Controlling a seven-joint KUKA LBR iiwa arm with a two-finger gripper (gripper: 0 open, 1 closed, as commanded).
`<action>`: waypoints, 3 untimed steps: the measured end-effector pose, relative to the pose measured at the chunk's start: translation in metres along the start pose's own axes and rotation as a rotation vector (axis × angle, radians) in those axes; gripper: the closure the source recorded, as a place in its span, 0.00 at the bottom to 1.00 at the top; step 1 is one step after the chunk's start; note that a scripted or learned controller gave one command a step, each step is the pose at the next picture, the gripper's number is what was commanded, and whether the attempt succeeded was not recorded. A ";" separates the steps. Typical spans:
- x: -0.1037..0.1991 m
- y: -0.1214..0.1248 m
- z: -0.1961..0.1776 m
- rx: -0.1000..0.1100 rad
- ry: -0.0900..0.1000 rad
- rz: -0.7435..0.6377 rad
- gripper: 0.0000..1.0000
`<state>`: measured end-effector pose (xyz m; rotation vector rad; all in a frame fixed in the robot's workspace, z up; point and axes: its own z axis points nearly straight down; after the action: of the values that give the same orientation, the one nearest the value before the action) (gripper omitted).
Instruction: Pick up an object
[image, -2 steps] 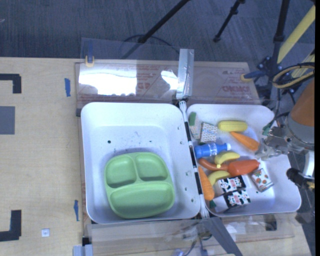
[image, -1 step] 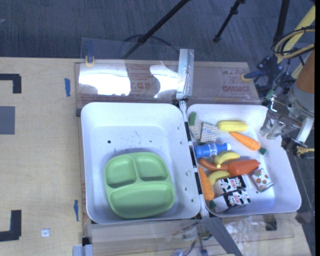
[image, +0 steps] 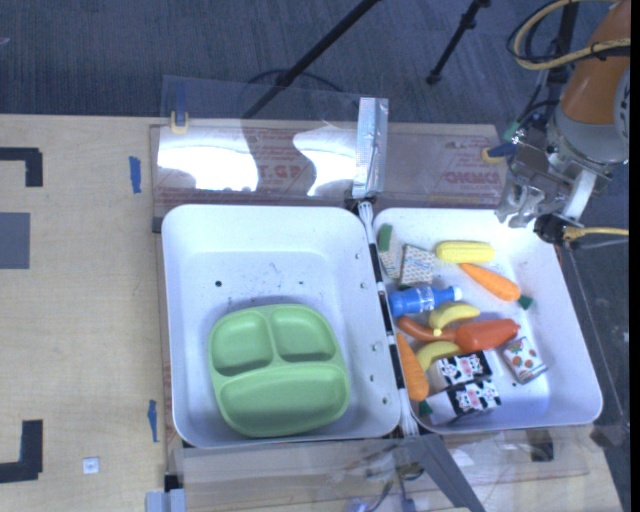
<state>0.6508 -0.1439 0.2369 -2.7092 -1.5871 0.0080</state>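
Camera view: arm (image: 592, 95) comes in from the right, orange band up top, gripper (image: 524, 205) hanging over the far right corner of the right bin (image: 570, 330), above the rim, nothing seen between its fingers; can't tell if jaws are spread or pressed together, too small & blurred. Right bin holds the pickable stuff, all lying on the bin floor, apart from the gripper: yellow corn (image: 463, 251) near the back, orange carrot (image: 491, 282) just in front of it, blue bottle (image: 423, 299) on its side by the divider, two bananas (image: 451, 316) mid-bin w/ a red sausage-shaped piece (image: 487, 333) betw. them, another carrot (image: 413, 367) along the left wall, black-and-white cartons (image: 468, 381) at the front, small red-and-white carton (image: 524, 359) to their right. Left bin (image: 200, 250) has a green divided tray (image: 279, 371) sitting toward the front. Clear plastic sheet (image: 260, 140) stands behind the left bin.
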 end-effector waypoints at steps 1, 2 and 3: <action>0.000 0.000 0.000 0.000 0.000 0.000 0.00; 0.010 -0.031 -0.068 -0.001 0.000 -0.011 0.00; -0.026 -0.060 0.043 0.002 0.001 -0.074 0.00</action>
<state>0.5853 -0.1376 0.1945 -2.6470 -1.6844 0.0080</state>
